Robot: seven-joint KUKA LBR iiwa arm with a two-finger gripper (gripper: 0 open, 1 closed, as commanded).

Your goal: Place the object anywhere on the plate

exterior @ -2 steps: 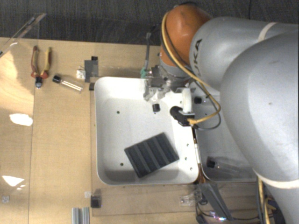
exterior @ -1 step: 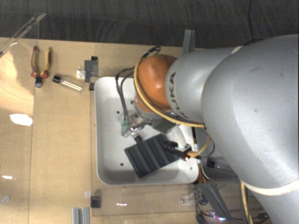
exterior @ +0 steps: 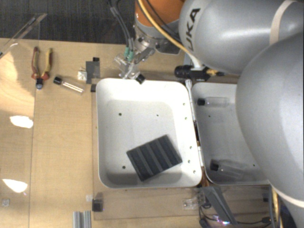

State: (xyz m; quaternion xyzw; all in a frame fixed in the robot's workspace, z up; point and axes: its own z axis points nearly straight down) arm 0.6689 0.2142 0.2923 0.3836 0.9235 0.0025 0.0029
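Note:
A dark ribbed rectangular plate (exterior: 154, 157) lies flat and at an angle in the near part of the left bin (exterior: 109, 127). My gripper (exterior: 130, 71) hangs over the far rim of that bin, well away from the plate, with a small black piece (exterior: 139, 79) at its tip. Two clear tubes with black caps lie in the right bin (exterior: 223, 127), one near the far wall (exterior: 213, 101) and one near the front (exterior: 228, 166). The arm's grey body covers most of the right bin.
On the bench left of the bins lie red-handled pliers (exterior: 41, 64), a clear tube with a black cap (exterior: 69, 84) and a small black bracket (exterior: 93, 69). A black block (exterior: 97, 204) sits at the left bin's near corner.

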